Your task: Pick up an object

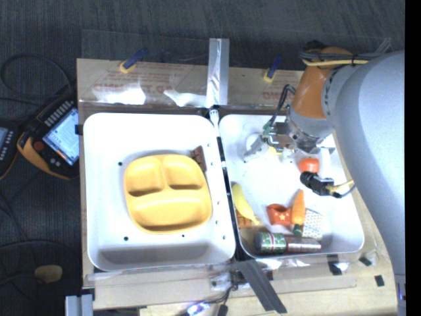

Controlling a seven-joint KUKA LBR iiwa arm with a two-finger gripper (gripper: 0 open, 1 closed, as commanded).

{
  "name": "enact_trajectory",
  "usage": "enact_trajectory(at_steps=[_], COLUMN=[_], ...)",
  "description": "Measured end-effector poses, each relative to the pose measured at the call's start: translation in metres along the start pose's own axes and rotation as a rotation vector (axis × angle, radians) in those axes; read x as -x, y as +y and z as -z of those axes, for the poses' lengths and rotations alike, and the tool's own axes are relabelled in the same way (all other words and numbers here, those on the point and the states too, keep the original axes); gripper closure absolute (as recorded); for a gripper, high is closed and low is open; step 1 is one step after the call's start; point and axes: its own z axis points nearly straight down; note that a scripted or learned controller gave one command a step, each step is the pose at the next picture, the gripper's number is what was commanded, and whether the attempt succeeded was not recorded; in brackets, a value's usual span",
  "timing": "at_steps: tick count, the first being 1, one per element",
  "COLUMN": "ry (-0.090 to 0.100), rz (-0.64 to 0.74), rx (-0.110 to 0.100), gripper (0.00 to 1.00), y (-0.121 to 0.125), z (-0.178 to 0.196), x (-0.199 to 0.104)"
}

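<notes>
Camera view: hand [258, 143] poised over the upper part of the right bin [352, 239], nothing between its fingers.

The hand's fingers appear slightly parted above bare bin floor; it holds nothing. Candidate objects cluster at the bin's lower end, well apart from the hand: a yellow banana [243, 203], an orange carrot [298, 209], a red cup [278, 214] and a green can [271, 243] lying on its side. The carrot looks light, stiff, plastic-smooth; judged best gripped across its middle. The can may roll. The left bin [99, 176] holds a yellow divided tray [168, 193].
</notes>
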Motion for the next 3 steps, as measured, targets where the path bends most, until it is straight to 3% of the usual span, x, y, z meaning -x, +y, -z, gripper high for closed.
enact_trajectory(at_steps=[1, 2, 3], ry=[0.006, -0.002, 0.001], rz=[0.059, 0.043, 0.014], rx=[-0.014, 0.006, 0.01], gripper=[0.0, 0.0, 0.0], y=[0.032, 0.036, 0.016], z=[-0.005, 0.075, 0.046], x=[0.034, 0.105, 0.1])
